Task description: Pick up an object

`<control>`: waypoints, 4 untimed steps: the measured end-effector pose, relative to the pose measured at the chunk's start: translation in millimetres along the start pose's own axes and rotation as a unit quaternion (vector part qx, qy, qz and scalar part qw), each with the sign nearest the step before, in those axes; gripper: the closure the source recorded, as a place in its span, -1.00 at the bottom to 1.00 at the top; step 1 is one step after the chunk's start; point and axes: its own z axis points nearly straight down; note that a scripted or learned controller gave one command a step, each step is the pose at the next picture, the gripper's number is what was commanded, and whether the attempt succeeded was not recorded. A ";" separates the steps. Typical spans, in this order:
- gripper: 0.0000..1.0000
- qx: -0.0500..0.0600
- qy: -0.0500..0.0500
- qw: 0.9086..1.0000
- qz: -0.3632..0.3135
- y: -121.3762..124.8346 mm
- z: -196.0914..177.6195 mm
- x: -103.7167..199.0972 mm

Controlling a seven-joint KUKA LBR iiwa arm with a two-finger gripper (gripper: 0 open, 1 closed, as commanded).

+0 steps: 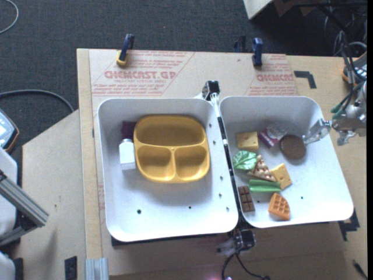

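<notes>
Nearest is seen an orange waffle-shaped toy (279,207) in the right white bin (335,174); whether the gripper (319,130) at its rim is open cannot be told.

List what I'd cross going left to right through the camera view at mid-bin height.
Small white bottle → yellow three-compartment plastic tray → yellow cheese cube → round brown disc → gripper at the right bin's far-right wall.
</notes>
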 end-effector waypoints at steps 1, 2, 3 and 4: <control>-1.00 -0.007 -0.002 1.000 -0.002 2.6 -7.6 0.7; -1.00 -0.004 0.000 1.000 -0.002 -5.2 39.8 4.5; -1.00 -0.004 0.000 1.000 -0.001 -4.9 102.5 0.8; -1.00 -0.008 0.001 1.000 -0.002 -1.2 145.5 1.9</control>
